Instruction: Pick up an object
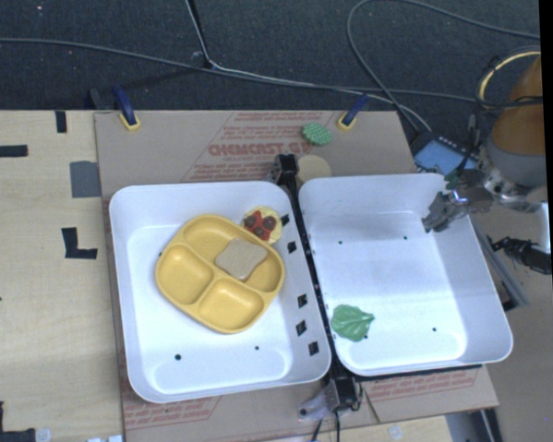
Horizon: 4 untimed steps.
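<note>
Far left of the fingers, across the counter [40, 302], the left bin [141, 361] holds a yellow divided tray [201, 275] with a slice of toast [241, 259] lying on it and a small red-and-yellow toy [262, 223] touching its upper right rim. In the right bin [449, 345], a green leaf [352, 321] lies near the front left corner, well apart from the fingers, below and left of them. The fingers [440, 213] sit over that bin's upper right rim; whether they are spread or closed cannot be told.
</note>
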{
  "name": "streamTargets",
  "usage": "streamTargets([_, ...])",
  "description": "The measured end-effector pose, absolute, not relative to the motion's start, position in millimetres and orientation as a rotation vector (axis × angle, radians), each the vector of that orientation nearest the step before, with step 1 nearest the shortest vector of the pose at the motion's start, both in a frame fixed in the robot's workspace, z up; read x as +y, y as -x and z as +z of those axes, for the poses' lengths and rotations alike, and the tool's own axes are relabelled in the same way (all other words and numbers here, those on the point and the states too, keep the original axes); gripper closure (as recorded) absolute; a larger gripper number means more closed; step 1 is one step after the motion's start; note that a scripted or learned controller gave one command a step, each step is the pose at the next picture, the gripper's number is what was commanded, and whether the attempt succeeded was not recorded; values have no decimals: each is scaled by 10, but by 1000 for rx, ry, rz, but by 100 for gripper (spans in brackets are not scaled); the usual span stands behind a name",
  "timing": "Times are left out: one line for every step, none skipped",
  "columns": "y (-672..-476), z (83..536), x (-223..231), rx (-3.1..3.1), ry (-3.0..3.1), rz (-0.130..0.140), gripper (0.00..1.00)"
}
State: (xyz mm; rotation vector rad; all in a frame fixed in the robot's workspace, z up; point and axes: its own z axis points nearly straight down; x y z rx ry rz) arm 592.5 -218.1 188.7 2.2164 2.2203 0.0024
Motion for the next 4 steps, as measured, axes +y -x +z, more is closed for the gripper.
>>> streamTargets([-5937,2387,-2181,2220,-2216,3,100])
streamTargets([-6055,2410,-1747,2227,-2215,2,100])
streamTargets([-6138,2473,-1186,2230,-2214,2,100])
streamTargets([-6258,2309,-656,2230,-2216,-1,100])
